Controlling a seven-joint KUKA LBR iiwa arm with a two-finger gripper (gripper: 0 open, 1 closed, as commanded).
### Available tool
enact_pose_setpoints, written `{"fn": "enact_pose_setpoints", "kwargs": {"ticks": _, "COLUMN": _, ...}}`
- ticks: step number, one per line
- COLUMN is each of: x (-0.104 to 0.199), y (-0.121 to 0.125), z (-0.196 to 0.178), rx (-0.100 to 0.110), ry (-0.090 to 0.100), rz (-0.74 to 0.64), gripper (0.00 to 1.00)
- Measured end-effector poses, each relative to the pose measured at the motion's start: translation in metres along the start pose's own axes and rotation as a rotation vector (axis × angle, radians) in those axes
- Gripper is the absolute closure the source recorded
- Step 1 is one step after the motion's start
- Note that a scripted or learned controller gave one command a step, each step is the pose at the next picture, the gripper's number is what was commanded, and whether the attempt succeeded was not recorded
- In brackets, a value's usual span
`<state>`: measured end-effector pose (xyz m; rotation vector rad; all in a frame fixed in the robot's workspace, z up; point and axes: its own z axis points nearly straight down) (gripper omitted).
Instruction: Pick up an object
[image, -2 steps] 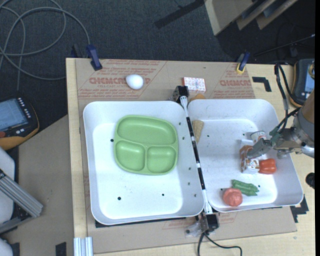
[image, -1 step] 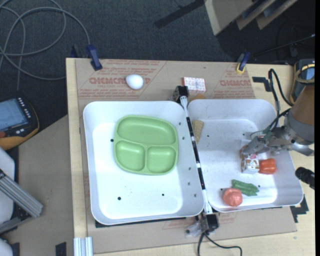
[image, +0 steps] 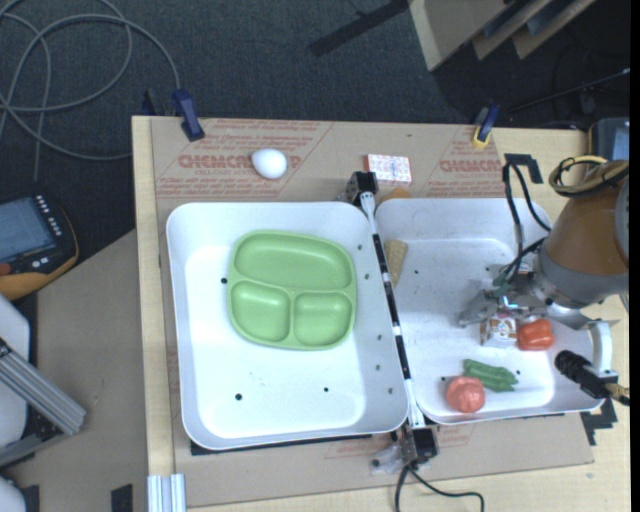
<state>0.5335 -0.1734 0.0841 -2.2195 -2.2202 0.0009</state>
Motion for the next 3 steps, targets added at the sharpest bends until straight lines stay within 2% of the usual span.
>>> {"fn": "enact_pose_setpoints", "kwargs": {"ticks": 1, "x": 0.000, "y": 0.001, "z": -0.011, "rx": -0.004, "ry": -0.002, "rz": 0.001, "gripper": 1.00}}
{"fn": "enact_pose_setpoints", "kwargs": {"ticks": 2, "x": 0.068, "y": 0.056, "z": -0.088, "rx": -0.004, "ry": -0.001, "rz": -0.002, "gripper": 1.00}}
{"fn": "enact_pose_setpoints", "kwargs": {"ticks": 3, "x": 0.123, "y": 0.041, "z": -0.141, "rx": -0.004, "ry": -0.001, "rz": -0.001, "gripper": 1.00}}
